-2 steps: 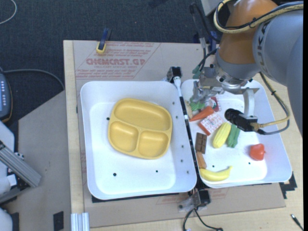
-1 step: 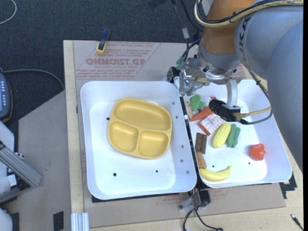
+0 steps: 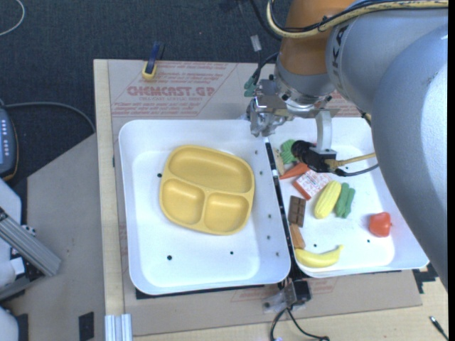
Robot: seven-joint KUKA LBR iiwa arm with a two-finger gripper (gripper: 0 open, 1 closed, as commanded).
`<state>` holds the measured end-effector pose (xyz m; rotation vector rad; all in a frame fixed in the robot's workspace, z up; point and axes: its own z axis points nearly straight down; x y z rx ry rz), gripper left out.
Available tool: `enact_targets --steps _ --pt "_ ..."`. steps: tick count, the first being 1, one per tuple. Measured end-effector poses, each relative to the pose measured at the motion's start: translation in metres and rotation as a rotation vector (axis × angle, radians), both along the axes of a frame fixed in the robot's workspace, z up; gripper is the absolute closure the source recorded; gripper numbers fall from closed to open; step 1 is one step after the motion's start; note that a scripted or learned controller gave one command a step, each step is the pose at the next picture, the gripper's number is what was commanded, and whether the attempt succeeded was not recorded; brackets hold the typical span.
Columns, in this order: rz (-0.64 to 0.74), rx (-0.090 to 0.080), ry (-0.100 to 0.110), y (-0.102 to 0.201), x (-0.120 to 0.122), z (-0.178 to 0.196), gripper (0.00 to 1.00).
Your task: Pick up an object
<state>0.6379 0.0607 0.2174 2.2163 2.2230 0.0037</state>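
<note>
Progress first: nothing picked up yet, as far as I can judge. My gripper (image 3: 264,121) sits in the upper middle of the frame, right over the top end of the seam where the two bins meet. No obj. shows between my jaws. How wide they stand I can't tell from this angle, too small and cluttered there.

Candidates, all resting in the bins:
- Left bin (image 3: 142,226), centre-left of frame: one yellow tray (image 3: 207,189) w/ three compartments, lying flat, nothing in it.
- Right bin (image 3: 373,251), centre-right: a cluster near its left wall. Green piece (image 3: 286,150) is nearest me, just below and right of the gripper, w/ carrot (image 3: 293,169) touching it below. Then packet (image 3: 311,183), corn (image 3: 327,199) beside a green pod (image 3: 345,200), and a brown bar (image 3: 296,210) against the wall. Banana (image 3: 318,256) lies at the bin's lower edge; tomato (image 3: 380,223) sits apart toward the right.

Left to do, i.e. basically everything: choose a target, get over it, descend, close, lift. Green piece or carrot look the shortest reach, but they're crowded together, so a clean grab there may be tricky.
</note>
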Motion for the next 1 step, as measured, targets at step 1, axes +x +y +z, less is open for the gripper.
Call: enact_targets --steps 1 --pt "-0.002 0.0 0.006 0.0075 -0.0143 0.0093 1.0"
